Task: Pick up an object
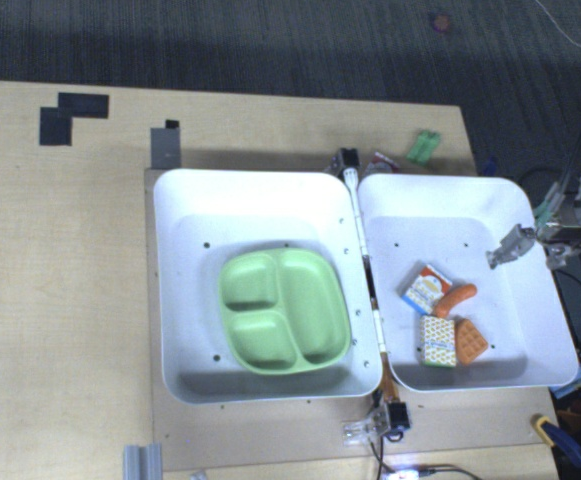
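At the very bottom of the frame we saw some wires (pixel 385 430) and small clips on the edge of the desk (pixel 60 318). Just above them sat two white bins side by side. In the left bin (pixel 185 218) lay a green plate (pixel 283 310) with three parts. In the right bin (pixel 440 218), near its lower middle, we saw four small things close together. A checkered packet (pixel 438 341) lay lowest, touching a brown waffle (pixel 470 340) on its right. Just above them lay an orange hot dog (pixel 456 299), and beside it a small box (pixel 423 290) with blue and white on it.

At the right edge of the frame, over the right rim of that bin, hung the hand (pixel 528 243). Its fingers stood apart with nothing between them, well away from the toys. Farther up, past the bins, a green thing (pixel 423 147) lay on the desk.
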Available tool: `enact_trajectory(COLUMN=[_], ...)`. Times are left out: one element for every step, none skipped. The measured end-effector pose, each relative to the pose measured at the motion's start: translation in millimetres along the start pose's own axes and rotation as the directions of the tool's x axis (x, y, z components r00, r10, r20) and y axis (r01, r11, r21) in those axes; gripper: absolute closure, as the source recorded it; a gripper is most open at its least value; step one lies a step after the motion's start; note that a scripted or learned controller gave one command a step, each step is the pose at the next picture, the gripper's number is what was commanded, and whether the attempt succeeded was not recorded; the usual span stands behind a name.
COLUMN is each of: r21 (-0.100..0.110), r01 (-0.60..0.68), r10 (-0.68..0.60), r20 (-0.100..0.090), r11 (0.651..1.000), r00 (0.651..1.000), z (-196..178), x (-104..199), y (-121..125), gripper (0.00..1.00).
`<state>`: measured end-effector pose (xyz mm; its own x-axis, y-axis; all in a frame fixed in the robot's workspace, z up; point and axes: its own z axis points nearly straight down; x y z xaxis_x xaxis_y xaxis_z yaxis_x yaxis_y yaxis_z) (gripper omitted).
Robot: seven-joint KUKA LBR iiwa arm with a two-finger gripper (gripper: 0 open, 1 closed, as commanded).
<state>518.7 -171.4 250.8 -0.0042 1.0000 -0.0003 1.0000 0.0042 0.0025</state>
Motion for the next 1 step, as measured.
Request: enact_trajectory(r21=[0.004], r01=[-0.003], r10=[0.003], r20=[-0.001], r11=[1.000], r00=[1.000], z=[140.0], x=[-29.6], y=[31.3], gripper=[0.00])
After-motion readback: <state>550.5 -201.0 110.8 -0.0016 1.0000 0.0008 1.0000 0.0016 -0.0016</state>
